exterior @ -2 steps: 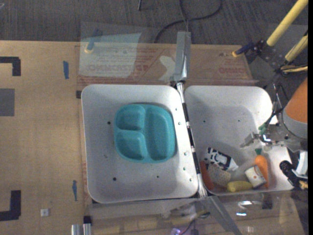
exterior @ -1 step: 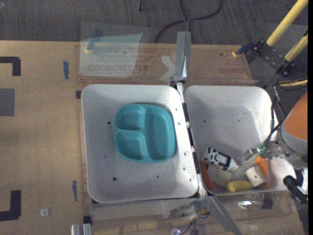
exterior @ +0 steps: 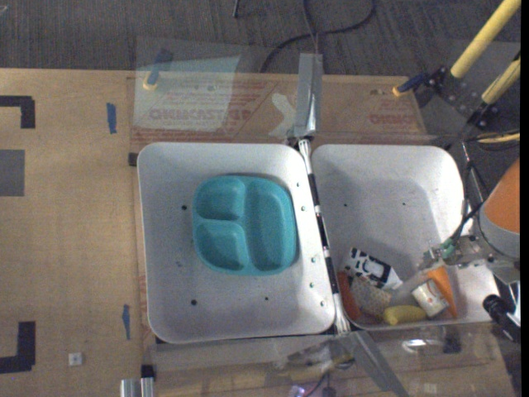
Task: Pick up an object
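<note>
1. Wooden bench top (exterior: pixel 66 246) with a pale brown, flat surface fills the left of the frame; black corner marks and small blue tape pieces lie on it, and dark carpet with a looping black cable (exterior: pixel 331 7) is at the top edge.
2. Two shallow white bins stand side by side in the middle, touching along a metal strip. Both look like smooth moulded plastic with rounded corners.
3. Left bin (exterior: pixel 165 304) holds one thing, a teal divided plate (exterior: pixel 245 223) with three compartments, lying flat near the centre. Its surface is matte and the edges are soft and round.
4. Right bin (exterior: pixel 388 180) has its small objects gathered in the lower corner, probably because the floor slopes there. I see a black-and-white packet (exterior: pixel 369 266), a yellow banana-like piece (exterior: pixel 404 313), an orange piece (exterior: pixel 444 285) and a small cream cup (exterior: pixel 430 296), touching or overlapping each other.
5. At the right edge of the frame the arm (exterior: pixel 506 213) reaches in, with its orange band visible, and the gripper (exterior: pixel 450 251) is low over this pile, just beside the orange piece.
6. Whether the jaws are spread or closed I cannot tell; the picture is too blurred there, and no object is clearly between them.
7. My judgement: the pick is being tried in the crowded corner, where neighbours may disturb a grasp.
</note>
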`<act>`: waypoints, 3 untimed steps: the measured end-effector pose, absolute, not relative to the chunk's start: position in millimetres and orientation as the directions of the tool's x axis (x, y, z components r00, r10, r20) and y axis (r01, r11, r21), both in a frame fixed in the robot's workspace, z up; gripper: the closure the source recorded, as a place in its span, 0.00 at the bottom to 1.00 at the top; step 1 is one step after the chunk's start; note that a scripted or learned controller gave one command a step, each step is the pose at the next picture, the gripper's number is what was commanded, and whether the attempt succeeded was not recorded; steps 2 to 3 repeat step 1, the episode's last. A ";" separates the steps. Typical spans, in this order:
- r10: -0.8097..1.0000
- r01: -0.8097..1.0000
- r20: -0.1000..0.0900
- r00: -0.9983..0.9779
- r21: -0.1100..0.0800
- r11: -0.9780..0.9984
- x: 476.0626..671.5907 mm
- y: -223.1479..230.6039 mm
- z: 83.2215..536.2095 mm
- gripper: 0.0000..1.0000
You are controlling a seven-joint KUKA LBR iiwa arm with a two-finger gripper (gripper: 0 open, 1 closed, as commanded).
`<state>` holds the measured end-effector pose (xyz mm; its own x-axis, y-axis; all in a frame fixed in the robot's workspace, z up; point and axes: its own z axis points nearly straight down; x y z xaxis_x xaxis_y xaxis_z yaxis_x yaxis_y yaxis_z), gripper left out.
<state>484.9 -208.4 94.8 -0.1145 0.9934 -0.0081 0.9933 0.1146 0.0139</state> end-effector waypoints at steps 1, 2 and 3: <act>0.998 0.998 0.000 -0.059 0.001 0.059 503.1 -150.3 182.3 1.00; 0.998 0.998 0.000 -0.059 0.001 0.059 503.1 -150.3 182.3 1.00; 0.998 0.998 0.000 -0.059 0.001 0.059 503.1 -150.3 182.3 1.00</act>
